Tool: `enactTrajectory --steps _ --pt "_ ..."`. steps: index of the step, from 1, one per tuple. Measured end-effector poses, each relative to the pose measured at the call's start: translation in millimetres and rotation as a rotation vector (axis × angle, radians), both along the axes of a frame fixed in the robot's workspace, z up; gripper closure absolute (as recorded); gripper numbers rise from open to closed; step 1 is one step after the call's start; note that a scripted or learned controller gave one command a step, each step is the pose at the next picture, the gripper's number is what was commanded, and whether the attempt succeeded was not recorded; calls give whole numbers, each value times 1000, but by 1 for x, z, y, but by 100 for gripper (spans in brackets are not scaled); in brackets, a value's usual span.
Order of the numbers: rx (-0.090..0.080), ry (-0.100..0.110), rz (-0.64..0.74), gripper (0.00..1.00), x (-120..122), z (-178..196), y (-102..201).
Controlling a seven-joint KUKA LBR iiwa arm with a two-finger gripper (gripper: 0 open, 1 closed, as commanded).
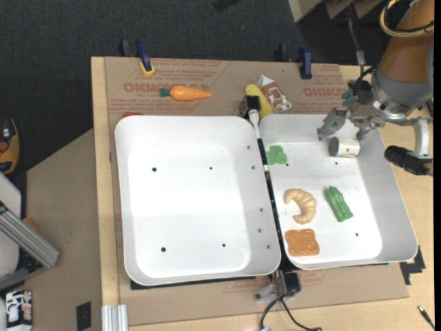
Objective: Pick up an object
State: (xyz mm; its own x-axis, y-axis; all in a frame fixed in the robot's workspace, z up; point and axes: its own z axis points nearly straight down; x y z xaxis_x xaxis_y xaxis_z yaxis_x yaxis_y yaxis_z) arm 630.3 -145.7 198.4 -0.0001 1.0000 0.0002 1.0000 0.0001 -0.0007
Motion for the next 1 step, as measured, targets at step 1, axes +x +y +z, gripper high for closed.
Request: enactTrajectory --steps 1 --pt "0 -13 9 0 39 74 75"
